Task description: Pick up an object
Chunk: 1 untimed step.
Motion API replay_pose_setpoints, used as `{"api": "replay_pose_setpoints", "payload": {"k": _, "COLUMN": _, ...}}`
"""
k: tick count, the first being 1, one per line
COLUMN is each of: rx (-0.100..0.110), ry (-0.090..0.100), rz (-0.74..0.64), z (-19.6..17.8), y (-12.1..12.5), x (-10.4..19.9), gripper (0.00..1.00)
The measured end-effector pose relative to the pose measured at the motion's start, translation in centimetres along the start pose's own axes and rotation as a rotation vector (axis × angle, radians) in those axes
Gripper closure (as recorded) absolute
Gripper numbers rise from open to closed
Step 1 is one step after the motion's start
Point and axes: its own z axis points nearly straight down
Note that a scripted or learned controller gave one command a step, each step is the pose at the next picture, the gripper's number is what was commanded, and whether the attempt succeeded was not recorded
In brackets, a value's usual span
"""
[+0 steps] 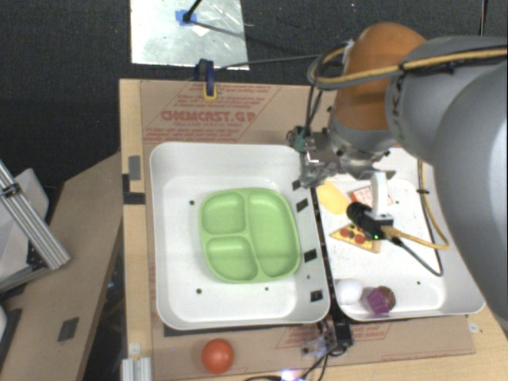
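My gripper point(312, 167) hangs over the far left corner of the right bin point(429, 292), close to the divider between the bins. Just below it lies a yellow piece point(333, 199). A pizza slice toy point(355, 236) lies a little nearer, in the middle of that bin. A white egg-like ball point(348, 291) and a purple lump point(381, 298) sit side by side at the bin's near edge. A small red-and-white item point(362, 193) peeks out beside the wrist bracket. Nothing shows in the gripper's grasp.
The left bin point(178, 213) holds a green divided plate point(248, 234). An orange-red ball point(217, 355) lies on the bench in front of the bins. The arm's bulk covers the right bin's far right part.
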Motion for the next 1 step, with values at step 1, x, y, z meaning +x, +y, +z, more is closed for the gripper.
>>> {"api": "replay_pose_setpoints", "payload": {"k": 1, "rx": 0.0, "ry": 0.002, "rz": -0.002, "z": -0.15, "y": 1.51, "x": 6.04, "gripper": 1.0}}
